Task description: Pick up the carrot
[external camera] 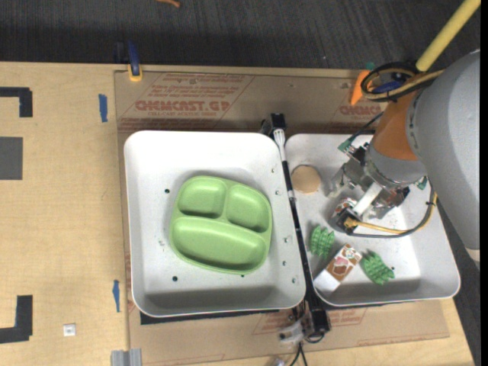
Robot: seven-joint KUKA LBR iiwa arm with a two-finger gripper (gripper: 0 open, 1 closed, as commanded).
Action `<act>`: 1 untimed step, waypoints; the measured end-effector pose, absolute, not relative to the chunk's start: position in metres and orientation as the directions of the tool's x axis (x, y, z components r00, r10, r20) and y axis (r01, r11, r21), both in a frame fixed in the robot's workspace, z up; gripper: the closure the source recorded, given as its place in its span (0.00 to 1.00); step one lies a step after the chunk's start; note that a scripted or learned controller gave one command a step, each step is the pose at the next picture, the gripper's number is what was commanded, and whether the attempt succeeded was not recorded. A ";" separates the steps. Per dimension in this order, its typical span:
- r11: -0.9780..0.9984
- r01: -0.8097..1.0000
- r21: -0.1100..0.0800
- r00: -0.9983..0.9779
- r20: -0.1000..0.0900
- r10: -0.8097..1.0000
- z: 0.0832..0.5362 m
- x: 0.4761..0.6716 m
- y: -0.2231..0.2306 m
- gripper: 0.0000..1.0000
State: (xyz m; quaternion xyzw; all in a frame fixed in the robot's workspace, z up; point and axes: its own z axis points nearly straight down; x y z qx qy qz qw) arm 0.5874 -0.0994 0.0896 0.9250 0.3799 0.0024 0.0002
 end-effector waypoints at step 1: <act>-0.268 0.963 0.014 0.268 0.002 0.963 0.090 0.553 -0.129 0.00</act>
